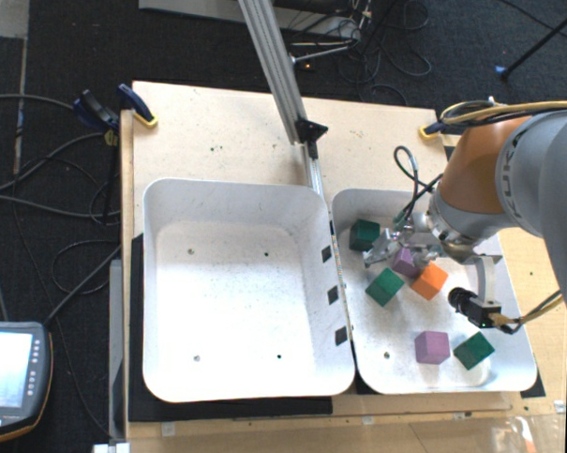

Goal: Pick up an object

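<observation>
The end effector [395, 251] sat low in the right bin [512, 372] among the blocks — its grip state I could not tell — beside a purple block [406, 263], probably its target.

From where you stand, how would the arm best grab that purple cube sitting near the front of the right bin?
Come straight down on the purple cube and close on two opposite flat faces. It lies flat with free space around it; the green block beside it probably leaves room.
</observation>
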Controlling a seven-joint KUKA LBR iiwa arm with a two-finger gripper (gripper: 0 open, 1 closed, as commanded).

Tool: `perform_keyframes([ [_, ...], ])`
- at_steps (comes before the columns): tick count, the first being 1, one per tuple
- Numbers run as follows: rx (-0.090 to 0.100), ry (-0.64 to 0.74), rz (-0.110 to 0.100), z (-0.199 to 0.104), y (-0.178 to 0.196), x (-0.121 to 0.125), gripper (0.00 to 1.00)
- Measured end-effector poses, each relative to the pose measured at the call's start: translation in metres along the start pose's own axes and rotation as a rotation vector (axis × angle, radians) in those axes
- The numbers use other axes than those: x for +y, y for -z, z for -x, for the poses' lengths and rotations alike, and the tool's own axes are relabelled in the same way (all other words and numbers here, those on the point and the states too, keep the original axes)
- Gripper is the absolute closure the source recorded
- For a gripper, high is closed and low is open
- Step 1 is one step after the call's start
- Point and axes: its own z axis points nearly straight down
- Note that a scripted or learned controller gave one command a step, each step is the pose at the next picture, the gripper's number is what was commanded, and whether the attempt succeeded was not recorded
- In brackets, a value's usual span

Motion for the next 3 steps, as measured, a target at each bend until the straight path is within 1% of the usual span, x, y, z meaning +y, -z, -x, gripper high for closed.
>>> perform_keyframes([
  [1,0.001,0.000,0.005,0.000,0.013,0.001,1.00],
  [2,0.004,0.002,0.000,0.003,0.056,0.003,1.00],
  [3,0.004,0.002,0.000,0.006,0.099,0.001,1.00],
])
